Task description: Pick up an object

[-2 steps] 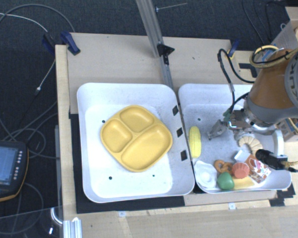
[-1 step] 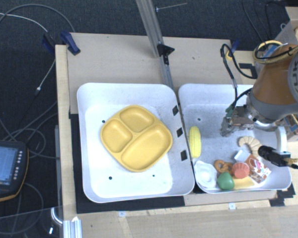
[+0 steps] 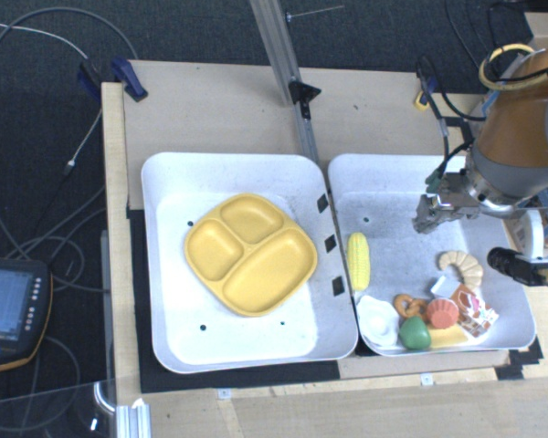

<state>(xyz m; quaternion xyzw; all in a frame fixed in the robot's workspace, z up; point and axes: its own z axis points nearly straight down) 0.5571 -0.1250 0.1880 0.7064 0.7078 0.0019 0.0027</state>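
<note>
Pincer: the grey metal pincer point(image 3: 427, 215) hovers over the right white bin point(image 3: 384, 190) — we can't tell its state (no object visibly between).
Nearest: pale croissant toy point(image 3: 460, 265).

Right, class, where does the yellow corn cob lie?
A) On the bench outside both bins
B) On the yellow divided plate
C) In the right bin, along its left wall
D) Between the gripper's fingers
C: the corn cob lies in the right bin, against its left wall, apart from the yellow divided plate in the left bin.
</note>
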